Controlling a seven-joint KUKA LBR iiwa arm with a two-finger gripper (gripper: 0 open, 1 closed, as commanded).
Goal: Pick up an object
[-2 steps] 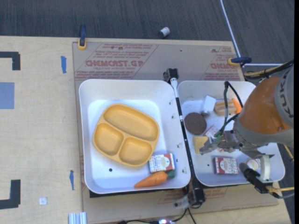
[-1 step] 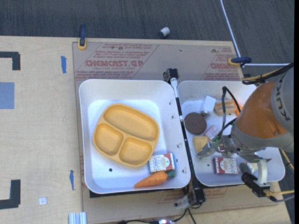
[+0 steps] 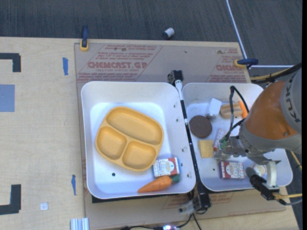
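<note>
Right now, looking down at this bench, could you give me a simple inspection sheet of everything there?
Surface: brown board under two white bins, left bin and right bin.
Job's things: left bin holds a yellow divided plate, a small carton and a carrot; right bin holds a brown disc, a yellow slice, a red and white packet and a bun-like item.
Clutter: small white object on the dark floor.
Grippers: gripper low in the right bin; finger state unclear.
Cables: black cable along the arm; white line across the floor.
Surroundings: blue clamps at the board's corners.
</note>
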